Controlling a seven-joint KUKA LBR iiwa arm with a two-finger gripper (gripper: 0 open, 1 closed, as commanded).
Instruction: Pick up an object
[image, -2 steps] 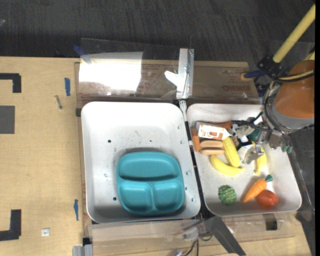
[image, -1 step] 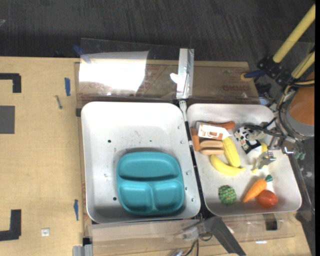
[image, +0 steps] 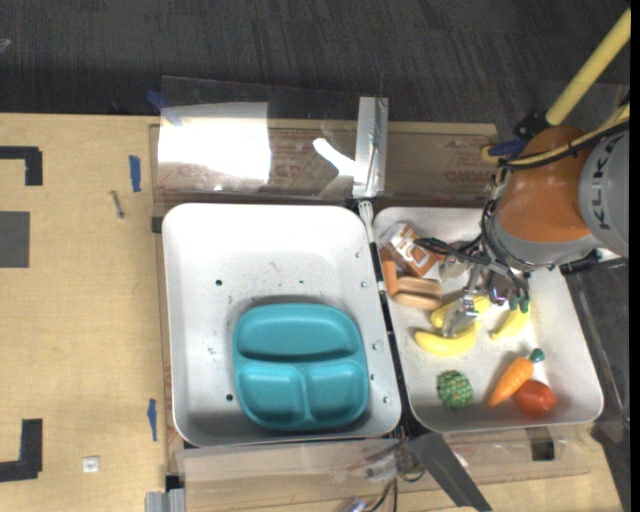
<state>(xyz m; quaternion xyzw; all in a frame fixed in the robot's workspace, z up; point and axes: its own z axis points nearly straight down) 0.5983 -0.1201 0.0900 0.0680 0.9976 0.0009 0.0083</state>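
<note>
Tan cardboard-covered desk (image: 80, 330) under dark carpeted floor (image: 300, 40). Two white bins: left bin (image: 200, 250) with one teal divided tray (image: 298, 364); right bin (image: 575, 340) with two bananas, one carrot (image: 512, 378), one tomato (image: 537, 398), one green ball (image: 454, 388), one hot dog (image: 412, 290). Hand (image: 462, 315) low over larger banana (image: 445, 342), long axis roughly left-right; spread of hand impossible to tell.
</note>
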